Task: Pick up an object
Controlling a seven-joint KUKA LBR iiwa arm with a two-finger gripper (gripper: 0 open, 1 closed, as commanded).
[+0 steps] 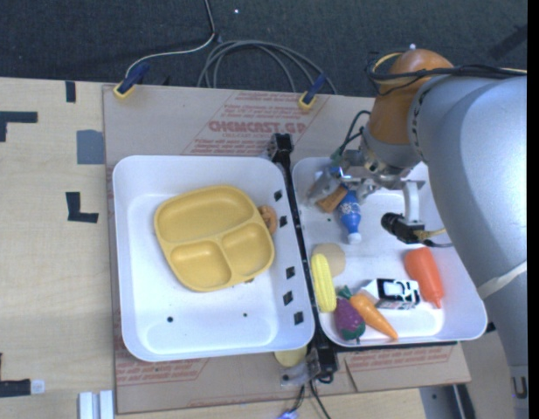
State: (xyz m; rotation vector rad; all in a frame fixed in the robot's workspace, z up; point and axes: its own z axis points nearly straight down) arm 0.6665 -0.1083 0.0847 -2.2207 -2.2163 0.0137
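On the surface [42, 234], the left bin [129, 234] holds a yellow divided plate [215, 236], with a small orange-brown item [269, 219] just beside the plate's right edge. Across the black divider, the right bin [461, 317] carries a corn cob [322, 282] along its left wall, a beige ball [331, 257] touching the cob's upper end, a purple vegetable [348, 318], a small carrot [374, 314], a black-and-white item [397, 292] and a larger orange carrot [424, 274]. Near the bin's top lies a blue-and-white bottle [350, 217] – the end effector [343, 184] sits right over its upper end, beside a brown piece [331, 201]. Whether it is wide or narrow, I cannot tell – nothing is plainly seen held in it.
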